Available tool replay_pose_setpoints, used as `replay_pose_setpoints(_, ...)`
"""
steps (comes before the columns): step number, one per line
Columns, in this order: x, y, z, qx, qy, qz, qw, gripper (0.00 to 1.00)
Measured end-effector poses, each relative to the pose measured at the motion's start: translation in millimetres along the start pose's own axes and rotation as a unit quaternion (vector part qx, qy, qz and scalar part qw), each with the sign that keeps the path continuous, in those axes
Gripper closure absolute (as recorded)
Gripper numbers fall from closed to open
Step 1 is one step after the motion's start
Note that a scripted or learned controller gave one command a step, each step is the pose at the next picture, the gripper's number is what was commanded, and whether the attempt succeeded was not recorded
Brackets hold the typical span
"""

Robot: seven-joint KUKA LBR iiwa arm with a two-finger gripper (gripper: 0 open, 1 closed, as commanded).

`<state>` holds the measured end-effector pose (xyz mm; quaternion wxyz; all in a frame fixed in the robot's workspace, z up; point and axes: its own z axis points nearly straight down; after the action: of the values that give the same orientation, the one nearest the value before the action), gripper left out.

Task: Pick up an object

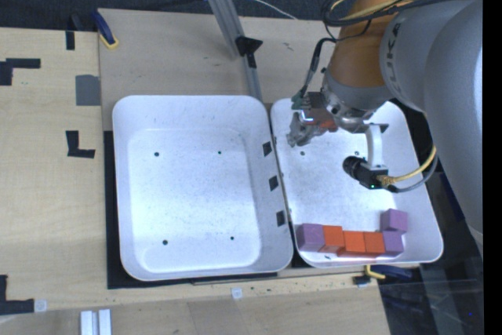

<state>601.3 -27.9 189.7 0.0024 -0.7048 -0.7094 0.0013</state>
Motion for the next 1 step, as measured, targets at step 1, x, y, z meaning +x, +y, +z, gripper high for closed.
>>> replay_pose_setpoints(1,-3.6,0.2,-1.9,-0.001,-0.001,0.002,1.0,0.0)
